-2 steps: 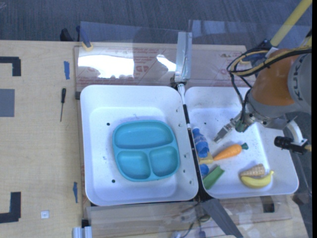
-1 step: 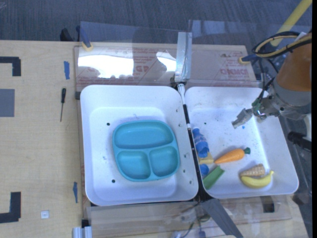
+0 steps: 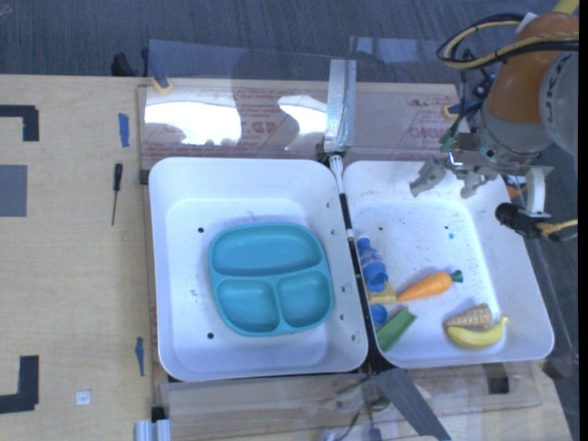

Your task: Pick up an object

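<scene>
My gripper (image 3: 448, 181) hangs over the far end of the right bin (image 3: 519, 274), its two grey fingers spread apart with nothing between them. Well below it in that bin lie an orange carrot (image 3: 426, 287), a yellow banana (image 3: 477, 335) with a tan waffle cone (image 3: 468, 317) resting on it, a green piece (image 3: 395, 328) and a blue ridged bottle (image 3: 371, 266) along the left wall. The gripper touches none of them.
The left bin (image 3: 175, 246) holds a turquoise divided plate (image 3: 270, 277). A clear panel with a metal post (image 3: 341, 108) stands behind both bins. A screwdriver (image 3: 117, 191) and blue tape marks lie on the wooden bench at the left.
</scene>
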`<state>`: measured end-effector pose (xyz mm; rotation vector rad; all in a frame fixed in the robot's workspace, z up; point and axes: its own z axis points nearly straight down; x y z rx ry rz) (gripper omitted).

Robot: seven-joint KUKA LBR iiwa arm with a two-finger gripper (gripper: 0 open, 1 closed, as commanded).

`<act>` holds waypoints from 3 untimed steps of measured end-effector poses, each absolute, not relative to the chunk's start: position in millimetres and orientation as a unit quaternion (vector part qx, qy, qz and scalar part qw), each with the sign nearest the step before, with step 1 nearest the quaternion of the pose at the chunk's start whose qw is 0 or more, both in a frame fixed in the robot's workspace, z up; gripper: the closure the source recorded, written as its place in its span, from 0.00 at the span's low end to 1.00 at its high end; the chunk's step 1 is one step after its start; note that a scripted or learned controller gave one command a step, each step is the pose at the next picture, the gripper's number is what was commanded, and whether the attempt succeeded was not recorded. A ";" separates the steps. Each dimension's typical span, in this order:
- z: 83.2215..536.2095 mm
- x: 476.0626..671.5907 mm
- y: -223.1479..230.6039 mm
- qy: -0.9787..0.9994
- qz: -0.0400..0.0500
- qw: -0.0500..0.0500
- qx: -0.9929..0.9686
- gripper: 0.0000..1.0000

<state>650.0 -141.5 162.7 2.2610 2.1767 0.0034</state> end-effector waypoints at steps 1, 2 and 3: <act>97.2 580.7 -150.6 0.834 0.000 -0.001 0.552 0.00; 174.9 578.0 -127.5 0.893 0.001 0.004 0.449 0.00; 87.5 518.0 -147.7 0.903 0.001 0.002 0.429 0.00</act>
